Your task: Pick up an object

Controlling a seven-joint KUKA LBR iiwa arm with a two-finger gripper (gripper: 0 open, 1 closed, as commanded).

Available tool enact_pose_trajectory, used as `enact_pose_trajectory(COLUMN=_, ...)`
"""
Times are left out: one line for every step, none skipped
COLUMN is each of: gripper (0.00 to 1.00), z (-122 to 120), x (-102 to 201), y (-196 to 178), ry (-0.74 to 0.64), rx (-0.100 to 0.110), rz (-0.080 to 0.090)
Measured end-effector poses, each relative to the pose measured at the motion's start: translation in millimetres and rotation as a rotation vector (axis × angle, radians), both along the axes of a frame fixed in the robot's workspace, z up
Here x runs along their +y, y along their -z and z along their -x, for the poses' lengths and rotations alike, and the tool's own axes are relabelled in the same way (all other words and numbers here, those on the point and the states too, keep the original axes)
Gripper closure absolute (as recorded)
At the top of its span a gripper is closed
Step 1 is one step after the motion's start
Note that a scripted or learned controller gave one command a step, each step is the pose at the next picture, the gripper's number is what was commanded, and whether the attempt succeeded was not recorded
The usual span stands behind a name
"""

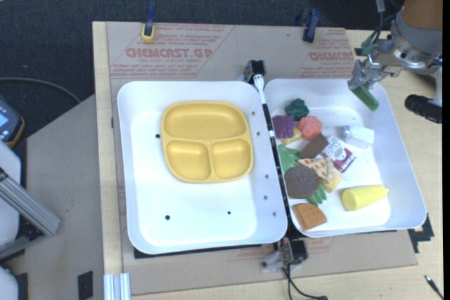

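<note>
The gripper (367,81) carries a green piece (368,98) above the right bin (411,172), fingers pinching it; steady lifting advisable.

Gripper (365,79): dull grey metal, holding a matt green plastic-looking piece (367,96) between its fingers.
Right bin (408,172), directly below the gripper: smooth white plastic, slight sheen.
Left bin (140,172), well away from it: same finish.
Divided tray (207,140) in that bin: smooth yellow plastic, semi-gloss.
Yellow block (363,197), nearer the gripper: smooth plastic.
Bench board (112,60): matt brown paper-faced sheet, red print.
</note>
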State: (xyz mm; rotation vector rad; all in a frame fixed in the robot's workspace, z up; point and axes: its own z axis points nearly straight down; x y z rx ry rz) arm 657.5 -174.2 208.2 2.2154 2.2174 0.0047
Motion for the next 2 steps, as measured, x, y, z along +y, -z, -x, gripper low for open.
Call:
enact_pose_trajectory(gripper=1.00, z=-1, x=0, y=-19, ry=0.000, rx=0.001, rz=0.000)
enact_pose_trajectory(gripper=1.00, z=6, x=54, y=-29, ry=-0.004, rx=0.008, rz=-0.004)
